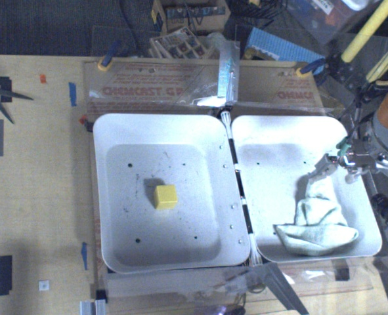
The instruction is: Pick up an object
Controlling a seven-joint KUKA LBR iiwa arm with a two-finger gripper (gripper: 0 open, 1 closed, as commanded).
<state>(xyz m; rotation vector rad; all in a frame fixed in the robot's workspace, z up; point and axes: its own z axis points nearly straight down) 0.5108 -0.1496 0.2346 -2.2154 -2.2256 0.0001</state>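
the crumpled pale cloth (317, 225) lies in the right white bin (272, 136), just below the pincer (330, 166), whose state i cannot tell. soft and light, it likely bunches; its raised fold beside the pincer suits a pinch.

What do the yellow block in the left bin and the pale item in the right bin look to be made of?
Yellow block: probably foam or matte plastic; flat, even colour with no glare and crisp cube edges. The view leaves the choice open.
White cloth: soft fabric, likely a rag or towel; it lies crumpled in folds and drapes toward the right bin's lower rim.
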